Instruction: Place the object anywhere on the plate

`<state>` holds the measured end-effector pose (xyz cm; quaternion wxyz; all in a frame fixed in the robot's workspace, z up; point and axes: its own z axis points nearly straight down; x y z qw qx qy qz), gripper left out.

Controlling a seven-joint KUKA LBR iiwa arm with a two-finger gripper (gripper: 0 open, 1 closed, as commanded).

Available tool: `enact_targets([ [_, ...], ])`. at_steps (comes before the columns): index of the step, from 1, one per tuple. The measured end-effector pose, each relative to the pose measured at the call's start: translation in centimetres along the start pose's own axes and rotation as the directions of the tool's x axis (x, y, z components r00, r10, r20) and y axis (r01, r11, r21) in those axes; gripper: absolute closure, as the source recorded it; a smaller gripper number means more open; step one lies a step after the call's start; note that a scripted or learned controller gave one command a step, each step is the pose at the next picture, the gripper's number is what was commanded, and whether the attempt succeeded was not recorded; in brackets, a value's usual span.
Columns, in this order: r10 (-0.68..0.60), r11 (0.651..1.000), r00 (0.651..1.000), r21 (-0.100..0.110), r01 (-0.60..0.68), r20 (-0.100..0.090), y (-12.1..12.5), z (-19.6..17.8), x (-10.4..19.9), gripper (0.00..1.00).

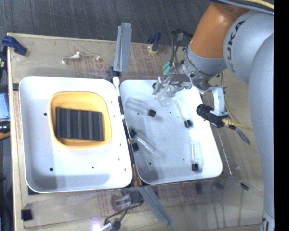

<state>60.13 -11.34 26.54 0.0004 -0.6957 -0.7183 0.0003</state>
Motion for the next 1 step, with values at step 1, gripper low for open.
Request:
enact_targets([
  [1, -0.254, 0.967, 0.967, 0.005, 0.254, -0.002, 3.63, 7.51, 3.47, 1.0],
])
